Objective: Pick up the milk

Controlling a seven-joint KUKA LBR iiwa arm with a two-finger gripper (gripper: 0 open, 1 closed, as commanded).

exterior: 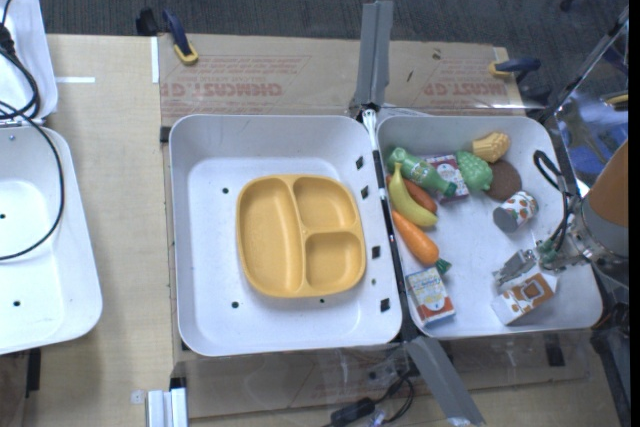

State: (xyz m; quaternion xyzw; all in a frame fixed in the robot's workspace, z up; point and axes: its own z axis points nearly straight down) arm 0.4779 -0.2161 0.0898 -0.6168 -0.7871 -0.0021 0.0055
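The milk [527, 296] is a small white carton with a brown-orange label, lying in the near right corner of the right bin [470, 130]. My gripper [520, 265] reaches in from the right edge and hovers right at the carton's far left side, very close to it or touching it. The carton rests on the bin floor. The grey wrist and cables hide the bin's right wall behind the gripper.
In the right bin lie a second carton [430, 296], a carrot [414, 235], a banana [404, 200], a green bottle [422, 169], broccoli [476, 171], corn [490, 146], a brown disc [506, 179] and a small cup [518, 209]. The left bin holds a yellow divided plate [300, 235].
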